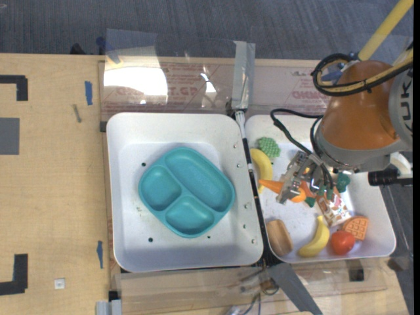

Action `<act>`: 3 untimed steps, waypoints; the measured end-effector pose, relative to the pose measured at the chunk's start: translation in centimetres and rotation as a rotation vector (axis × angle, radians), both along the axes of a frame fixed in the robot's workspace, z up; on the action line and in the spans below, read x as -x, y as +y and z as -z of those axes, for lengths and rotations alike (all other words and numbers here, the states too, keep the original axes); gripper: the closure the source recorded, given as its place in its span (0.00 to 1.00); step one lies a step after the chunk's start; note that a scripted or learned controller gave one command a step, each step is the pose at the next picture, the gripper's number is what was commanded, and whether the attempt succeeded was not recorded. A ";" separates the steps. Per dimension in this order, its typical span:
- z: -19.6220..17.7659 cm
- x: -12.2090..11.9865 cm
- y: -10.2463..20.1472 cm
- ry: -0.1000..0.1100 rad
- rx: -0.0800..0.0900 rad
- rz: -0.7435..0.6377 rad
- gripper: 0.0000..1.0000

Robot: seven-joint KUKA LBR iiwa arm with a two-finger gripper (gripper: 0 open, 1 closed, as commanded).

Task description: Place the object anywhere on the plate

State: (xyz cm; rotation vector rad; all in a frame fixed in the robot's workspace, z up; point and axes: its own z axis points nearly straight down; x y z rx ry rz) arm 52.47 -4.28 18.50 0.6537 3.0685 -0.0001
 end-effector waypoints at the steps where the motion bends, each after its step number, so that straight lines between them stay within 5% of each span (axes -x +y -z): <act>1: -0.7 -2.1 11.0 -0.001 -0.005 -0.044 1.00; 2: 2.1 -1.4 18.1 0.007 -0.003 -0.072 1.00; 3: 2.0 -1.5 17.9 0.004 -0.002 -0.069 0.00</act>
